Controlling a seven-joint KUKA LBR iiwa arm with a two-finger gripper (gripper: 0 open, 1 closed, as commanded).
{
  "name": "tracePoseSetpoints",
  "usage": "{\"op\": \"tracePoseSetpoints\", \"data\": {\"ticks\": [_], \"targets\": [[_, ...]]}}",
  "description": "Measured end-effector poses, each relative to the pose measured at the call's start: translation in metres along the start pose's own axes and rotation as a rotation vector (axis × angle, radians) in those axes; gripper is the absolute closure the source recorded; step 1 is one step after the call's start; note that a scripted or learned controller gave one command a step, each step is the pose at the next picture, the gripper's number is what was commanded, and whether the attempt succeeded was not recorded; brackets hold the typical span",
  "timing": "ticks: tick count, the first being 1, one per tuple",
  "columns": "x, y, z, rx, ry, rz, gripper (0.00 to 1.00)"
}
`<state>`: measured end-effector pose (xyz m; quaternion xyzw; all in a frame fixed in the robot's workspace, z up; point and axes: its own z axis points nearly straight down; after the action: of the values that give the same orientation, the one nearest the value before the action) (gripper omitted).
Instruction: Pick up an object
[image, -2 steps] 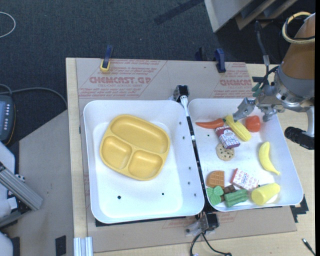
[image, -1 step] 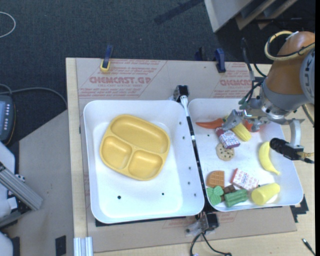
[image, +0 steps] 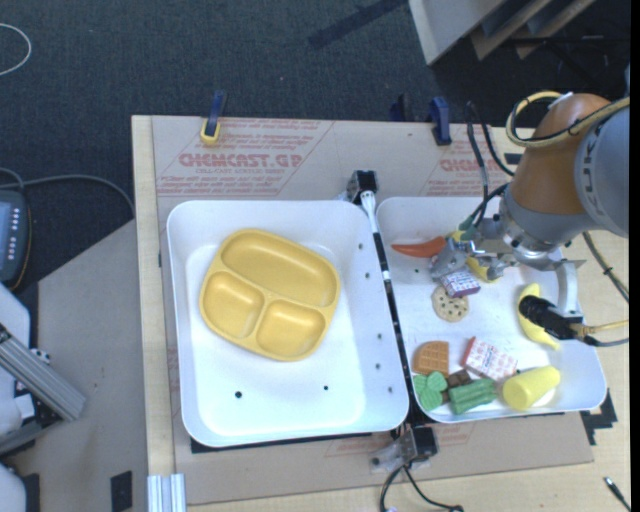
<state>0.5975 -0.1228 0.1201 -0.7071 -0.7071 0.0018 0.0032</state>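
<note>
- camera view: gripper (image: 462, 262) low in right bin (image: 592, 372), over small wrapped packet (image: 459, 283) beside cookie (image: 451, 305); finger state: cannot tell.
- packet looks light, crinkly, slippery; pinch across its short sides.

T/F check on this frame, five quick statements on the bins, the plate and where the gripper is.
1. The yellow divided plate lies in the left bin. True.
2. The gripper is over the left bin. False: it is over the right bin, near the cookie.
3. The banana lies on the plate. False: it lies in the right bin.
4. An orange carrot lies near the right bin's far edge. True.
5. The plate has three compartments. True.
</note>
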Motion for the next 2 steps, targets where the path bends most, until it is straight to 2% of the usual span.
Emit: {"op": "tracePoseSetpoints", "data": {"ticks": [1,2], "targets": [[0.001,0.0,0.038,-0.002,-0.001,0.0,0.0],[0.0,0.001,0.025,-0.007,-0.002,0.001,1.0]]}}
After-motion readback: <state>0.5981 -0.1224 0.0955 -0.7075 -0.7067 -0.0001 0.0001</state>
